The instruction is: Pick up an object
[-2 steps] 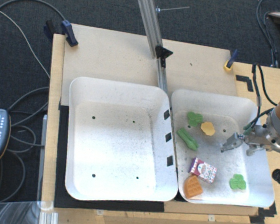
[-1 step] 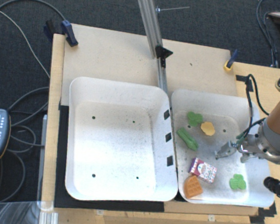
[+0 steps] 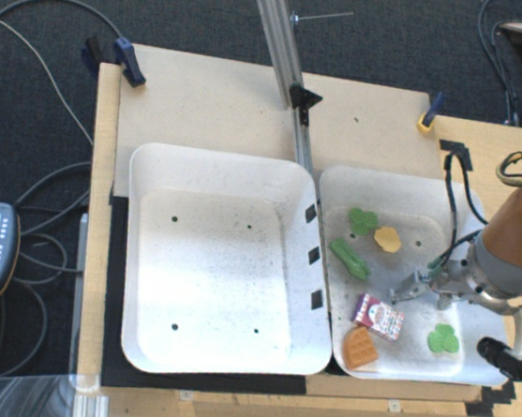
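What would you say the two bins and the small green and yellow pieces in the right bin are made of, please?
Bins: left bin and right bin look like thin moulded white plastic, matte, with rounded corners and speckled wear. The green pieces and yellow piece seem plastic or rubber toys; uniform bright colour, though too small to confirm.

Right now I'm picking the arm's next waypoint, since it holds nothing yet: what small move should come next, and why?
Probably ease the gripper left and toward the bin's near edge, over the pink-and-white packet. The gripper sits above bare floor of the right bin, and the packet looks like the closest object.
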Robot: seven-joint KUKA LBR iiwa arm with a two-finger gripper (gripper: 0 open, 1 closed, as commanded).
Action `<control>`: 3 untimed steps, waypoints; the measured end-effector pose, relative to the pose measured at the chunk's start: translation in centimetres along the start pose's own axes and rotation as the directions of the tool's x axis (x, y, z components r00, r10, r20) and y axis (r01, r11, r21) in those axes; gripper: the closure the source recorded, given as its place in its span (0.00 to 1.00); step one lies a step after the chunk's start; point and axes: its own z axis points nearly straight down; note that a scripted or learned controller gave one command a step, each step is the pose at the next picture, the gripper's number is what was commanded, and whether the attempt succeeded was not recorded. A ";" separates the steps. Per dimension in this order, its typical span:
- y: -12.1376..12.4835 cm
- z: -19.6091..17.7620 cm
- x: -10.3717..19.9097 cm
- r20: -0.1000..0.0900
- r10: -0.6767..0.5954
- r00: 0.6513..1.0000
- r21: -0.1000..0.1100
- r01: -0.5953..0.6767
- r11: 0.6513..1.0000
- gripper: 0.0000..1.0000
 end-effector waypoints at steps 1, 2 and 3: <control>0.2 -1.3 0.0 0.001 0.000 1.000 -0.006 0.000 1.000 1.00; 0.6 -7.7 0.1 0.005 -0.001 1.000 -0.012 0.001 1.000 1.00; 0.9 -12.4 0.7 0.005 -0.003 1.000 -0.012 0.003 1.000 1.00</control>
